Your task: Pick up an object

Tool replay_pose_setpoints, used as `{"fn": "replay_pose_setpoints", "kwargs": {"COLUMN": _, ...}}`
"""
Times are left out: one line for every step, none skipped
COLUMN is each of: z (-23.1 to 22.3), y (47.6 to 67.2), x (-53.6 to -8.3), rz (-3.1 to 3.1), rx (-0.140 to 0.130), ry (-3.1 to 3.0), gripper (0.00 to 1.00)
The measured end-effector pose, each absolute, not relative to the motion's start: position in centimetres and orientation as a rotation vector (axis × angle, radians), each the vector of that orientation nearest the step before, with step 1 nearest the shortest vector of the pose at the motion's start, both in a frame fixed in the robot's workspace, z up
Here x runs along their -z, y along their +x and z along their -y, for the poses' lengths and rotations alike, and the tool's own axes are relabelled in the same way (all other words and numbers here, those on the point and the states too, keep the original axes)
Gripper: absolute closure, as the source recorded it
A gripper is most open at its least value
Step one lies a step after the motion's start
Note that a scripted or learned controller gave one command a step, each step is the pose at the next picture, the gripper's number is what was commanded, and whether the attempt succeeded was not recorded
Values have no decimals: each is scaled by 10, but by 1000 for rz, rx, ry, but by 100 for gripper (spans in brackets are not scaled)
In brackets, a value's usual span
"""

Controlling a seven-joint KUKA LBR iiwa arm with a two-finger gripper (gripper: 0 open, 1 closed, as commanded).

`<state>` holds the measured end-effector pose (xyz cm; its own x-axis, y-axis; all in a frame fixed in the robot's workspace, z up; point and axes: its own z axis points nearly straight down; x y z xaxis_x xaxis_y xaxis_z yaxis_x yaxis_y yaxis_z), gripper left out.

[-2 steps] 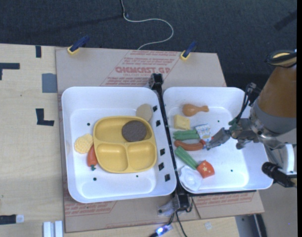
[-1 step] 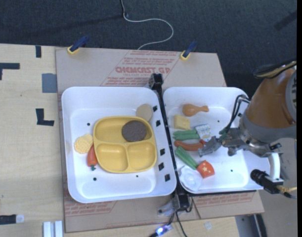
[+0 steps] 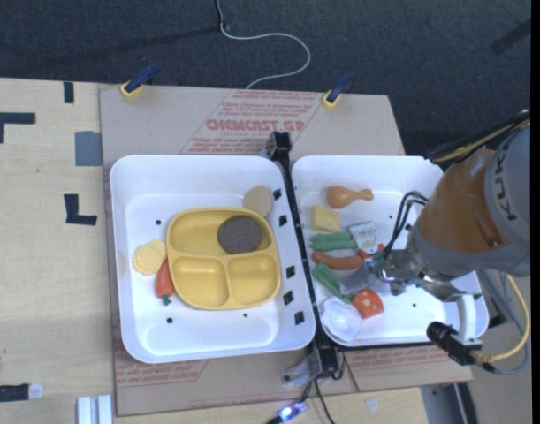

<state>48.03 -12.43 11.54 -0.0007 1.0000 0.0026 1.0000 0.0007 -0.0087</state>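
One red tomato point(image 3: 368, 303) beneath claw point(image 3: 376, 276)

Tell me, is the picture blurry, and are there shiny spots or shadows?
Camera view: fairly sharp but soft on small toys; even light, no strong glare on the white bins; a faint shadow lies under the yellow tray; the arm looks clear, not smeared.

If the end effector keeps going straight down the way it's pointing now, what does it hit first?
Probably the red tomato piece just beneath the end effector in the right bin; depth is unclear, so the green vegetable beside it is possible.
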Motion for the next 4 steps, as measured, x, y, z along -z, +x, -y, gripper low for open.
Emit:
{"fn": "replay_pose_setpoints", "kwargs": {"z": 123, "y": 480, "x": -83, "rz": 2221, "rx": -3, "ry": -2220, "gripper": 0}}
{"fn": "replay_pose_setpoints", "kwargs": {"z": 124, "y": 480, "x": -95, "rz": 2221, "rx": -2, "ry": -2221, "gripper": 100}}
{"fn": "replay_pose_setpoints", "kwargs": {"z": 113, "y": 478, "x": -144, "rz": 2224, "rx": 1, "ry": -2219, "gripper": 100}}
{"fn": "replay_pose_setpoints", "kwargs": {"z": 107, "y": 486, "x": -191, "rz": 2225, "rx": 1, "ry": -2219, "gripper": 100}}
